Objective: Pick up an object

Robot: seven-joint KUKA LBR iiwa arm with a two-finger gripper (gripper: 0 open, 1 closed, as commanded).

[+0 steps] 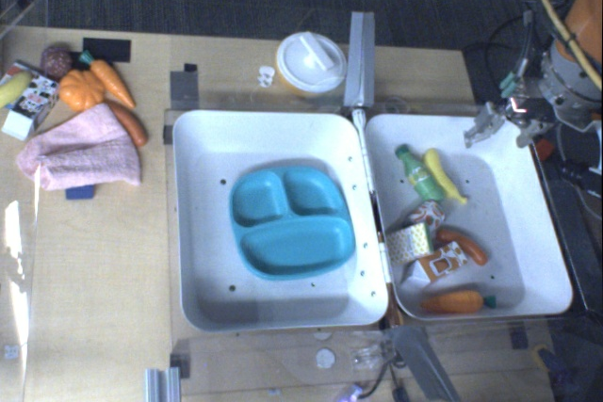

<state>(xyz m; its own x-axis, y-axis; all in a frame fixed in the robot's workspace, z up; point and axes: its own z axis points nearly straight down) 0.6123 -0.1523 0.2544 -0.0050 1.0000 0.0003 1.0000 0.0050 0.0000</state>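
Observation:
The right bin [528,231] holds a green bottle [413,170] with a yellow banana [444,175] lying against it. Nearer the front are a patterned roll [408,243], a reddish sausage [464,245], a small orange and white box [440,265] and a carrot [456,301]. My gripper [501,131] hangs over the bin's back right corner, open, with nothing between its fingers. It stands apart from the objects, to the right of and behind the banana.
A blue divided plate [294,219] lies in the left bin [207,231]. A white bowl [311,63] stands behind the bins. At the bench's left lie a pink cloth [83,151], toy carrots [113,82] and other small items. Cables hang at the far right.

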